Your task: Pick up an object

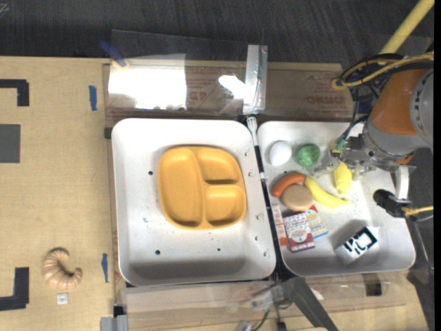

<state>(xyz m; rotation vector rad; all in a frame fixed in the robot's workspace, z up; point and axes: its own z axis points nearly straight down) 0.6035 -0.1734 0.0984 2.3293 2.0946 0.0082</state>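
You've got the arm [403,109] reaching in from the right with the gripper [348,158] low over the right bin [396,243], right by a small yellow piece [342,175] at the top end of the banana [324,192], though whether its jaws are spread or clamped I can't tell, so settle squarely on one item and lift slowly, since the pile is tightly packed. Count it down by size: two bins, one orange divided tray [201,186] in the left bin [134,205], one banana, one printed packet [301,229], one black-and-white block [357,243], one tan round piece [298,197], one orange sausage shape [287,183], one white ball [280,152], one green ball [308,154].
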